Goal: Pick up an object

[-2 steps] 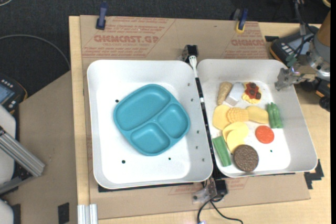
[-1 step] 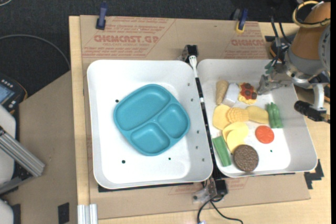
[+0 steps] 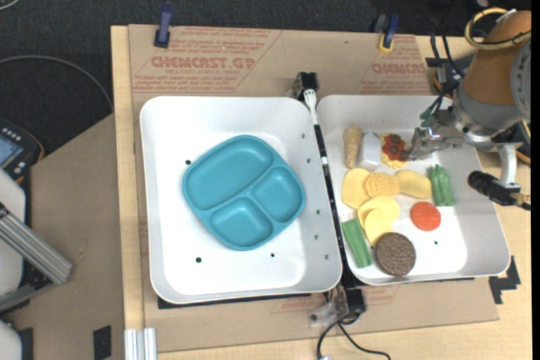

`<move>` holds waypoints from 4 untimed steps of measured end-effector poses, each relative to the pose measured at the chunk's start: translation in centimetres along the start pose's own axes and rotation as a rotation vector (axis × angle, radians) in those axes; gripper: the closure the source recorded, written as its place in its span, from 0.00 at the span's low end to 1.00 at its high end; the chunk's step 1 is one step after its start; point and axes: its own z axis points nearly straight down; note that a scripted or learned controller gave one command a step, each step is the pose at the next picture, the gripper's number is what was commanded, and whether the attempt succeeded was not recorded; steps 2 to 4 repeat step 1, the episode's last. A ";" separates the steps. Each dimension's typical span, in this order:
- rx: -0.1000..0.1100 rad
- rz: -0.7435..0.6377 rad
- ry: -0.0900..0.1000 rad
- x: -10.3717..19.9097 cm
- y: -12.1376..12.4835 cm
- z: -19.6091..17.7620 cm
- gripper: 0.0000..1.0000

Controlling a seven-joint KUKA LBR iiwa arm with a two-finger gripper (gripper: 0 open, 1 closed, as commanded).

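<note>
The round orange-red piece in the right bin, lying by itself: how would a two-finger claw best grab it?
Probably from straight above, fingers closing across the width of the round orange-red piece. It looks low and round, so any direction across works, but bare bin floor lies below and to its right, while the green piece sits close above it.

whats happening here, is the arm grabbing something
A grey and orange robot arm reaches in from the right over the right bin, which holds a pile of toy food. Its gripper is down at the back of the pile, near a small red and dark piece. Nothing looks lifted yet. The brown cookie, red tomato and yellow pieces lie loose. The left bin holds a blue divided plate.
</note>
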 end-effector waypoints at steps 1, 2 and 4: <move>0.000 -0.005 0.003 8.1 -1.9 0.0 1.00; 0.000 -0.005 0.003 8.1 -1.9 0.0 1.00; 0.000 -0.005 0.003 8.1 -1.9 0.0 1.00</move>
